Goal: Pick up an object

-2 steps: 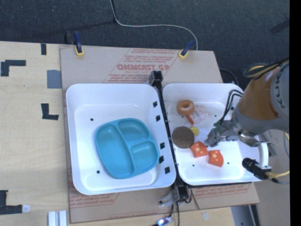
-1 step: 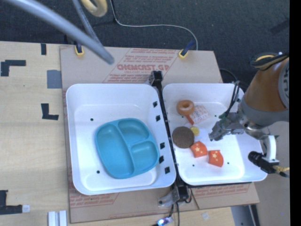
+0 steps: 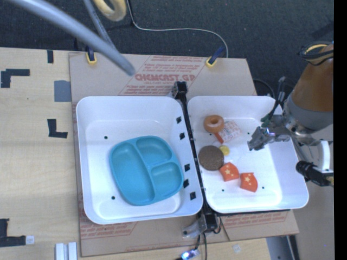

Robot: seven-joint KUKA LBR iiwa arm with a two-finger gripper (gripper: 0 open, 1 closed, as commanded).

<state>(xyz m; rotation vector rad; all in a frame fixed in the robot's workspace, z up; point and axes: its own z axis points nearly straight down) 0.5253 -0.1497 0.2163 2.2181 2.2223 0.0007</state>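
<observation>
The right bin (image 3: 282, 196) holds a tan doughnut (image 3: 213, 123), a clear wrapper with red print (image 3: 232, 130), a brown round patty (image 3: 211, 157), a small yellow piece (image 3: 224, 151) and two orange-red chunks (image 3: 229, 171) (image 3: 248, 181). My gripper (image 3: 258, 140) hangs over the right part of that bin, to the right of the wrapper and apart from all the pieces. Nothing shows between its fingers.
The left bin (image 3: 92, 123) holds a blue three-compartment tray (image 3: 145, 169). A black divider clip line (image 3: 187, 140) runs between the bins. The arm (image 3: 312, 96) comes in over the right bin's right rim. Cardboard (image 3: 162, 75) lies under both bins.
</observation>
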